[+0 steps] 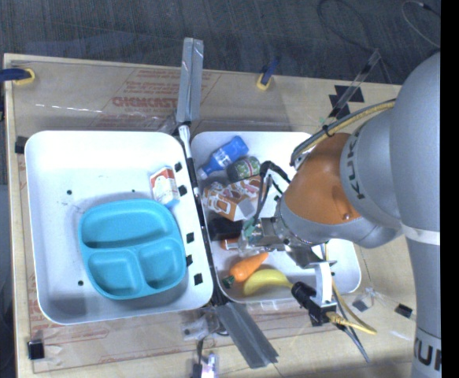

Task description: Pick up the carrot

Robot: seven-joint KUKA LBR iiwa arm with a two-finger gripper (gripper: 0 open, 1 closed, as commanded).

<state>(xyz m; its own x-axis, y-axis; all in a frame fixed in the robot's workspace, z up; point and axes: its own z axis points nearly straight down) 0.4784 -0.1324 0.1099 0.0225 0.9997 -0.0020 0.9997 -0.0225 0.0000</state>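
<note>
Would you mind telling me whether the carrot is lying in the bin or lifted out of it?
Lying in the right bin: the carrot rests on the floor beside the banana.

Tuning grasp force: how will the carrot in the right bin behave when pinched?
The carrot looks like a smooth, tapered toy, so probably stiff and light but slippery. Its round body may roll or squirt sideways. It lies against the banana, which could shift along with it.
</note>
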